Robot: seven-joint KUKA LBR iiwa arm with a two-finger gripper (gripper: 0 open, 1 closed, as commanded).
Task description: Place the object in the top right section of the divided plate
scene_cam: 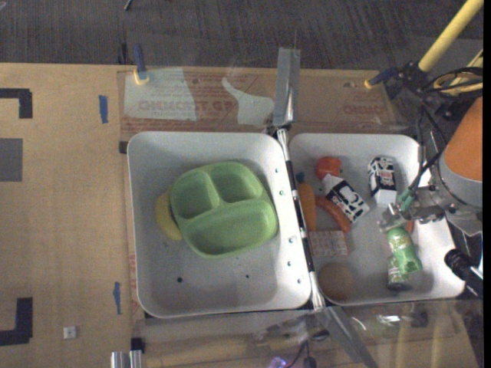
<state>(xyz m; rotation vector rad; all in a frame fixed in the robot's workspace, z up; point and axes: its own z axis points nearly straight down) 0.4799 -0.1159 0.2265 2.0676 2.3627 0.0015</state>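
Observation:
The green divided plate lies tilted in the left bin, with two small sections along its far side and one large section nearest me. My gripper hangs over the right side of the right bin, below the orange band of the arm. A green bottle lies on the bin floor directly in front of the gripper, its top end close under it. I cannot see whether the gripper touches the bottle.
A yellow object pokes out from under the plate's left edge. The right bin also holds two cow-patterned cartons, a red round item, an orange carrot, a red sausage, a pink card and a brown round item.

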